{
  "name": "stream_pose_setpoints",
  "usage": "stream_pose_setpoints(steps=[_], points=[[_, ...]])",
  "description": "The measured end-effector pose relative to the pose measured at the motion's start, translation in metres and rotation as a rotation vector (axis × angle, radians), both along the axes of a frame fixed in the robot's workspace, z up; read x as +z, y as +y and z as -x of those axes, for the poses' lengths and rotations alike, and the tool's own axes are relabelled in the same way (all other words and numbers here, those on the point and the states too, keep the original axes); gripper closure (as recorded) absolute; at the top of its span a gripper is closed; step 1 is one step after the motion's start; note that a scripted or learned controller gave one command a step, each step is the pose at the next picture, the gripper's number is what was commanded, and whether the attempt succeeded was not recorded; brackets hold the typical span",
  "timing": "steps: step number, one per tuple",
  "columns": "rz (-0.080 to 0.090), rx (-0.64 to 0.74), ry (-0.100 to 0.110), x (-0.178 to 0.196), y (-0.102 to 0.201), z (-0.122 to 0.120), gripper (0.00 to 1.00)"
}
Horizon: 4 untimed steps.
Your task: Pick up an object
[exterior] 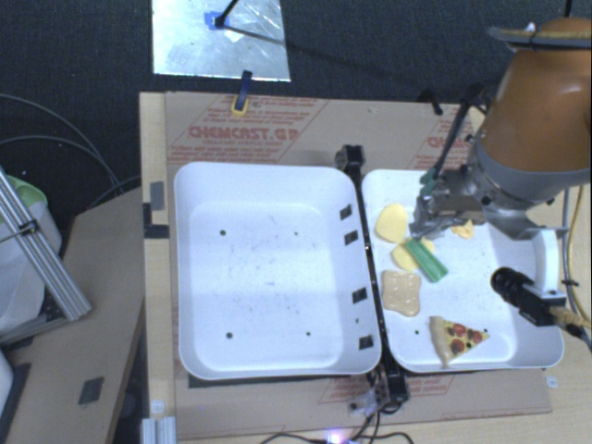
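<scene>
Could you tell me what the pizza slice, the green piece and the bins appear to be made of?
The pizza slice looks like moulded plastic toy food: flat printed topping colours, soft sheen. The green piece also seems plastic, evenly coloured and smooth. The bins, as the left bin shows, look like thin glossy white plastic with rounded formed rims, lightly scuffed.

A robotics lab: 2 white bins on a cardboard-topped bench.

My gripper is hovering over the right bin, just above a green stick lying near yellow pieces; a pizza slice is sitting near the bin's front edge.
</scene>
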State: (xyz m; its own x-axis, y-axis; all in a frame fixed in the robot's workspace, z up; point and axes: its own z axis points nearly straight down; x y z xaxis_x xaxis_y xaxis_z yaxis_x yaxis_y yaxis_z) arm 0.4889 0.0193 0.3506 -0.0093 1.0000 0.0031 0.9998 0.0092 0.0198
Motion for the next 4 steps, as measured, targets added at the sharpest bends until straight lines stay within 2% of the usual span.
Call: stream_pose_setpoints(steps=[1, 2, 3, 4], points=[[0.003, -0.006, 0.001, 0.118, -0.020, 0.001, 1.00], [0.005, -0.012, 0.019, 0.078, -0.065, -0.024, 1.00], [0.001, 0.002, 0.022, 0.027, 0.014, -0.031, 1.00], [0.000, -0.003, 0.005, 0.130, 0.035, -0.028, 1.00]])
